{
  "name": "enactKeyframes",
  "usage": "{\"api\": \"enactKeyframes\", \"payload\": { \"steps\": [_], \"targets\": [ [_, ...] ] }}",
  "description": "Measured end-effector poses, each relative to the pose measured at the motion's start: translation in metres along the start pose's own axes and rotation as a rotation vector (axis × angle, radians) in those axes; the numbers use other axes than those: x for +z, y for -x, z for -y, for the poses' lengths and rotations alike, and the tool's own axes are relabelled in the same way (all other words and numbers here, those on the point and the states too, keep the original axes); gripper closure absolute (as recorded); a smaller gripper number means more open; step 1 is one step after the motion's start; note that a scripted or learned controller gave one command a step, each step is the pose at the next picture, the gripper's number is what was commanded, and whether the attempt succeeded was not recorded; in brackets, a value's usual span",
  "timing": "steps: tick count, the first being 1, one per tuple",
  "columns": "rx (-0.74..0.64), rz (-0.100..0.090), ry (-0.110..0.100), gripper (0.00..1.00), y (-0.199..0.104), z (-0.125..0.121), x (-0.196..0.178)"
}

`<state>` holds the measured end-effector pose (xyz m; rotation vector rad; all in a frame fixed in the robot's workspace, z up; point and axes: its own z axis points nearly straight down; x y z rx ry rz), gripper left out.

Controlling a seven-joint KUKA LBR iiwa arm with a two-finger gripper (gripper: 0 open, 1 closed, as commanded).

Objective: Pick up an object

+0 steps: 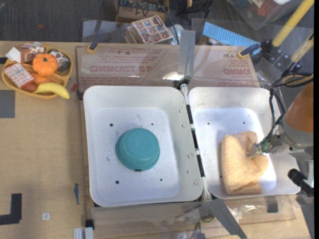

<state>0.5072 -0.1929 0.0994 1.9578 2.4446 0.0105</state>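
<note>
Bench's right bin [219, 101]: my end effector [260, 148] touches the towel [239, 166], grip state unclear, nothing lifted yet.

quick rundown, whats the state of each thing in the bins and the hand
teal bowl: upside down, in the middle of the left bin, untouched
orange cloth: crumpled, lying flat in the right bin, not lifted
hand: down at the cloth's right edge, touching it; grip too small to tell
fruit dish: on the bench at far left, holding a banana and a small pumpkin
</note>
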Motion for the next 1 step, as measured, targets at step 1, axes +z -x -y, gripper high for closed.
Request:
{"api": "enactKeyframes", "payload": {
  "steps": [1],
  "targets": [
    [0.028, -0.002, -0.009, 1.0, -0.0361, -0.0583, -0.0674]
  ]
}}
